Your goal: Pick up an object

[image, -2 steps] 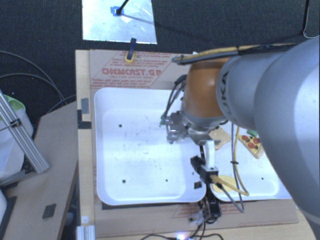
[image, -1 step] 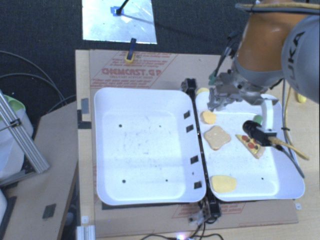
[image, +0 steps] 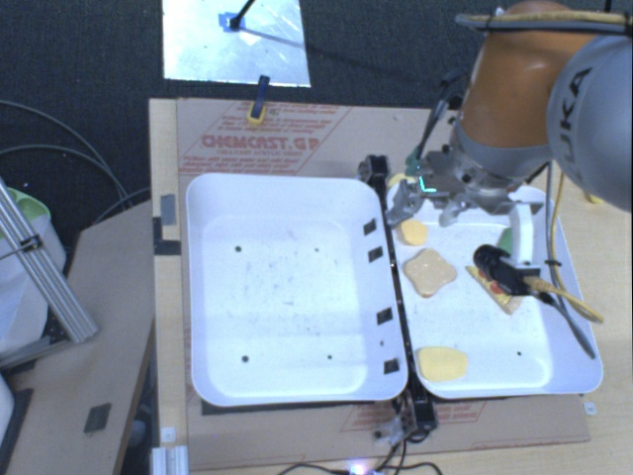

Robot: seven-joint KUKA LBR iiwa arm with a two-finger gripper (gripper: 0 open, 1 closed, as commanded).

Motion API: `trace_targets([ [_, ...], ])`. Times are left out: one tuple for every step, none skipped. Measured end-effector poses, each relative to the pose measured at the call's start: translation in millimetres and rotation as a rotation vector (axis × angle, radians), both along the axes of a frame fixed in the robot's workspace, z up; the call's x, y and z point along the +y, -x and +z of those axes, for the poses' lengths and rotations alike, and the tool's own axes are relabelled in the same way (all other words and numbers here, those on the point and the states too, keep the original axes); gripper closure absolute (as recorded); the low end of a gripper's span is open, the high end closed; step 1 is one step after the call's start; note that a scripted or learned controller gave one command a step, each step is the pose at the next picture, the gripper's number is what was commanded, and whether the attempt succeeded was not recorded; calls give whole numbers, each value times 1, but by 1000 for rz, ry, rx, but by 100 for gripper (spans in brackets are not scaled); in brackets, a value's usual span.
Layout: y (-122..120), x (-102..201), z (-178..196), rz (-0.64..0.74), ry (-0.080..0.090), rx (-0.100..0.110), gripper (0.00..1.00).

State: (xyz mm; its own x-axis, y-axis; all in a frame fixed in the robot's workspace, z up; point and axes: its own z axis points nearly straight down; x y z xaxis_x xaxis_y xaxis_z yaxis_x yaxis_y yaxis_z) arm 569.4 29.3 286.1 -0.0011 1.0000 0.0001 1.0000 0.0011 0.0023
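Observation:
My gripper (image: 425,206) hangs low over the far left part of the right bin (image: 495,369), under the grey wrist and orange band. Just below it lies a small yellow piece (image: 413,233). A tan bread-like slice (image: 429,271) lies a little nearer to the camera, beside the bin's left wall. A rounded yellow piece (image: 442,364) rests near the front left corner of that bin. I see nothing held in the gripper.
The left bin (image: 287,295) sits alongside, joined by a black clipped divider (image: 391,285). At the right bin's right side lie a tan-handled utensil (image: 564,303) and a small orange-brown piece (image: 497,291); a green sliver (image: 505,237) shows behind them.

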Motion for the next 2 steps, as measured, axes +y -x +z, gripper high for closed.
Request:
trace_targets([
  [-30, -15, -108, -1, 2, 10, 0],
  [-99, 46, -100, 8, -1, -7, 0],
])
